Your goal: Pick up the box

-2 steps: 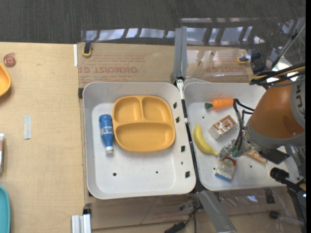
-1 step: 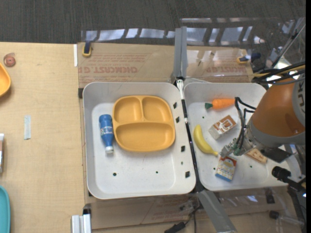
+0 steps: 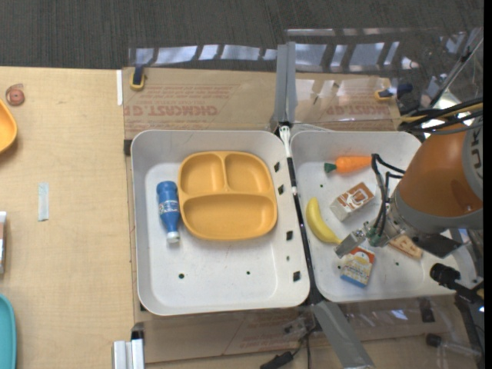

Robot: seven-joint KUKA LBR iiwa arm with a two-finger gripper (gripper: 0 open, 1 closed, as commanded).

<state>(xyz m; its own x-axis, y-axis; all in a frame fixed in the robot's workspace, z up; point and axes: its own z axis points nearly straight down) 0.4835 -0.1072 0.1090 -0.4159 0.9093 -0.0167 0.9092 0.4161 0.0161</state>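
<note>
Box and carton, two in all, flank the hand; its grip unclear.

Dark grey carpet covers the floor beyond the bench. A pale wooden worktop lies at left. Brown cardboard backs the bins.

The arm reaches in from the right, its orange band bulking large above the wrist. It is bent steeply downward, and the hand sits low at its tip, pointing toward the left and slightly forward
</note>
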